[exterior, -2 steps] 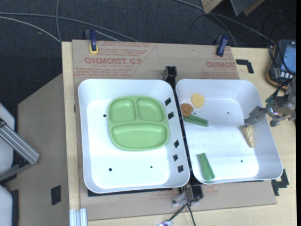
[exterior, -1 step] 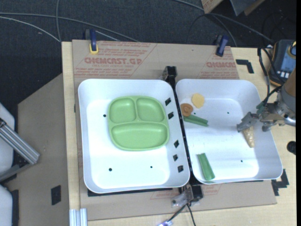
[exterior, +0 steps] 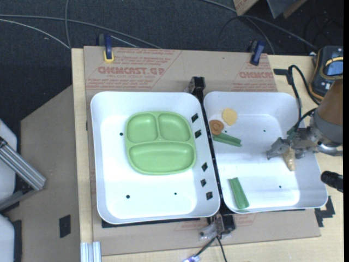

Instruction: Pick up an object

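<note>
Even, fairly bright overhead light washes out the white bins [exterior: 103, 146], shadows stay faint, and detail is slightly soft.

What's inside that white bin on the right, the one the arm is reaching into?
In the right bin lie a yellow disc, an orange disc and two green sticks. The gripper hangs over its right side, covering the floor beneath it.

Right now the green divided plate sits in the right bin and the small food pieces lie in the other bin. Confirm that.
Not quite. The camera view shows the green divided plate in the left bin, not the right one. The small food pieces, such as the green stick and the yellow round piece, lie in the other bin, the right bin.
</note>
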### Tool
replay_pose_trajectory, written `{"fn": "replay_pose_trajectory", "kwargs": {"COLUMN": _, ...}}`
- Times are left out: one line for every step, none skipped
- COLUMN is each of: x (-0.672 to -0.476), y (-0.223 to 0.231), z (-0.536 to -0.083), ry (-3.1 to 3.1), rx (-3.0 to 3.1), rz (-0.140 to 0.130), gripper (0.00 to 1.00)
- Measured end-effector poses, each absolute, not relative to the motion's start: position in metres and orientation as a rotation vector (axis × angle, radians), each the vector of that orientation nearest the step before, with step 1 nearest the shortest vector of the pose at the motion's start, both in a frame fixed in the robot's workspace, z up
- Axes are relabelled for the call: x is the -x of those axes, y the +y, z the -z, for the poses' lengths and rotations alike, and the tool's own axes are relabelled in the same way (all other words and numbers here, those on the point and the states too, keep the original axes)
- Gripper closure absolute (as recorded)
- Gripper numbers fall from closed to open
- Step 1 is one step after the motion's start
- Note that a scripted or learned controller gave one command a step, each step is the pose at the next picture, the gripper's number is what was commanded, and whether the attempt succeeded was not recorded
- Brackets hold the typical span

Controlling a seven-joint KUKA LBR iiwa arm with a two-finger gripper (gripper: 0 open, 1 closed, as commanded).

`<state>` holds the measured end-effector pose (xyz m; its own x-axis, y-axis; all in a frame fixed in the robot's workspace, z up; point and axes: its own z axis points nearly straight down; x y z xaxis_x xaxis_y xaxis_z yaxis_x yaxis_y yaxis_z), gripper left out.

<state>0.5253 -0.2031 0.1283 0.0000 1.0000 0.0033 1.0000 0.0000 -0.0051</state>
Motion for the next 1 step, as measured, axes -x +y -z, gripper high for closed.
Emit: {"fn": "replay_pose_trajectory", "kwargs": {"x": -0.5276, "y": -0.2031, "z": -0.0871, "ry": -2.224, "rx": 2.222, "rz": 0.004, "gripper": 0.00}}
